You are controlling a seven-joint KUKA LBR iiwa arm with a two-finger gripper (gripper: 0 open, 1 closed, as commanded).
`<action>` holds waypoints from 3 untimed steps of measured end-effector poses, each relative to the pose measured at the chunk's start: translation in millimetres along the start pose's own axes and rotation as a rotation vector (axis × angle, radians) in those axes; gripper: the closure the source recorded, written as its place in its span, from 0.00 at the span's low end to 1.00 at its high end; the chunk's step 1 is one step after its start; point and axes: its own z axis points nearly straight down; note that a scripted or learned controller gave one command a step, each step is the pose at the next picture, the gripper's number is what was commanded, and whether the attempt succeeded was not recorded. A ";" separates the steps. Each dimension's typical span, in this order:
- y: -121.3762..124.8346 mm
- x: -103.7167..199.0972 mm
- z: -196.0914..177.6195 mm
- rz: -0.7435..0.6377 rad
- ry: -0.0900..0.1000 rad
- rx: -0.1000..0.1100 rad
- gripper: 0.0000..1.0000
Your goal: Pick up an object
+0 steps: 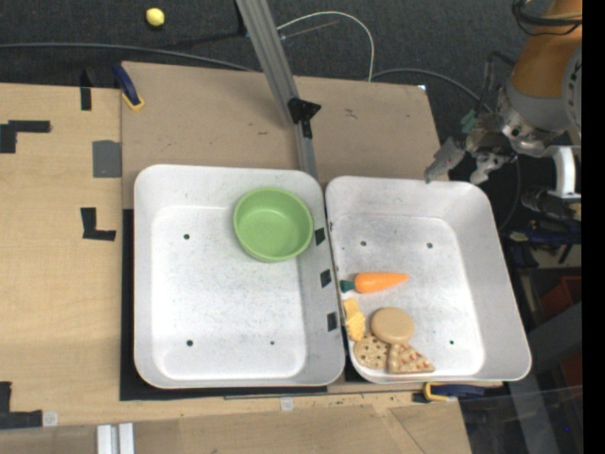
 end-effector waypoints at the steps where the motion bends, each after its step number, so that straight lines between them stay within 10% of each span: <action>1: -0.1 -0.1 0.0 0.000 0.000 0.000 0.00; 3: 3.5 8.8 105.0 0.001 0.001 0.005 0.00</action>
